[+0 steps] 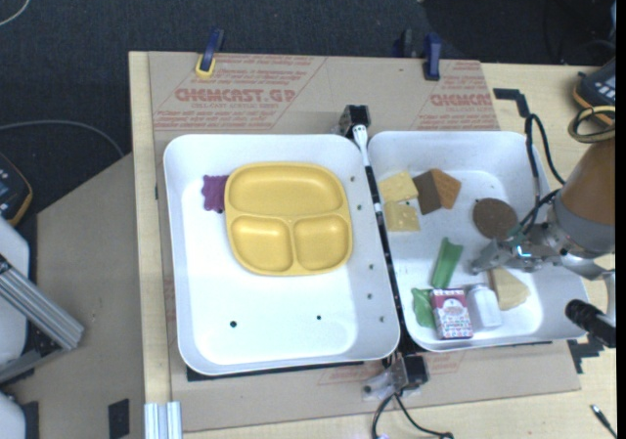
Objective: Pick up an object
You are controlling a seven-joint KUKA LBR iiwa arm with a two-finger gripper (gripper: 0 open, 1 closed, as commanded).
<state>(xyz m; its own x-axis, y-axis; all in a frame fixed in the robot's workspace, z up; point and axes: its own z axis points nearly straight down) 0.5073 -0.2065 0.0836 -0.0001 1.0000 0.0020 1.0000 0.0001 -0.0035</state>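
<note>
The right bin [460, 140] holds several small items. Two pale yellow blocks [399, 189] and a brown block [437, 189] lie at its back left, and a brown disc [494, 217] lies toward the right. Near the front are a green strip [447, 262], a red and white box [451, 315] and a beige wedge [510, 288]. My gripper [501, 256] reaches in low from the right, between the brown disc and the beige wedge, just above the wedge. Nothing is visibly held in it.
The left bin [186, 261] holds a yellow divided tray [289, 217] with a purple piece [213, 193] at its left side. A black divider with a clamp [356, 120] runs between the bins. Cables [533, 149] trail along the right bin's far right edge.
</note>
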